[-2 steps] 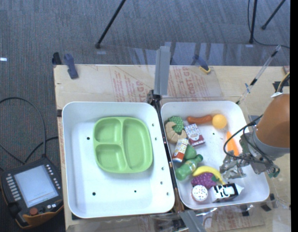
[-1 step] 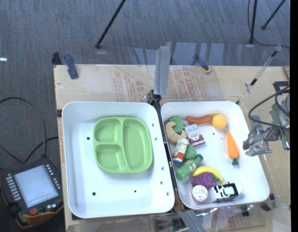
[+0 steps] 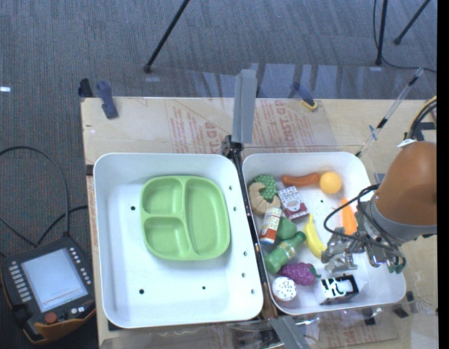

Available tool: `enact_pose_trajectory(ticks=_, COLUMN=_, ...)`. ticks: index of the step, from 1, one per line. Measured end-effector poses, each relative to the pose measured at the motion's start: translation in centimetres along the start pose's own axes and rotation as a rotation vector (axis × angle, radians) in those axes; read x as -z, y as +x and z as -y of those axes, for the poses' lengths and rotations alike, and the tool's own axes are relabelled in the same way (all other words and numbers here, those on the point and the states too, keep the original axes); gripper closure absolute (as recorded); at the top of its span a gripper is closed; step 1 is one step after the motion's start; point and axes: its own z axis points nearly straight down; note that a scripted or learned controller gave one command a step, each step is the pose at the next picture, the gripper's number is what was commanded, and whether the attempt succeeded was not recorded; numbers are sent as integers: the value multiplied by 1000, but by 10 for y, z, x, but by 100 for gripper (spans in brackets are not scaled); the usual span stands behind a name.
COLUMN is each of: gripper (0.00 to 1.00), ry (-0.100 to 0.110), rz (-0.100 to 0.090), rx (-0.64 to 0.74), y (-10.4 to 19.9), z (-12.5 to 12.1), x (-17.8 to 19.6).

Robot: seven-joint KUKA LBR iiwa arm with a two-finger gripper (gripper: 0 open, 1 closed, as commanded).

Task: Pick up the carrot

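The carrot (image 3: 304,181) is a smooth orange taper lying flat near the far wall of the right bin (image 3: 359,162), its thick end touching an orange ball (image 3: 330,183). The gripper (image 3: 346,251) hangs low over the bin's near right part, well apart from the carrot; whether it is open I cannot tell.

Carrot (image 3: 303,181) in right bin (image 3: 388,291) (far side); green plate (image 3: 185,217) in left bin (image 3: 108,246).

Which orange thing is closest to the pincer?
The small carrot, lying right beside the pincer. The orange ball and the long orange vegetable sit farther off, by the bin's back wall.
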Motion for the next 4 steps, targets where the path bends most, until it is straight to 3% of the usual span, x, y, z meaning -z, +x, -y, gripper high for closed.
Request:
enact_pose_trajectory(ticks=1, gripper=100, ry=9, rz=23, rx=10, y=-64, z=39, x=122)
enact_pose_trajectory(ticks=2, gripper=100, ry=0, rz=2, rx=5, y=15, z=37, x=-7)
enact_pose_trajectory(ticks=3, gripper=100, ry=7, rz=21, rx=-11, y=-40, z=39, x=80)
enact_pose_trajectory(ticks=4, gripper=100, ry=2, rz=14, rx=-161, y=-47, z=-65, x=116)
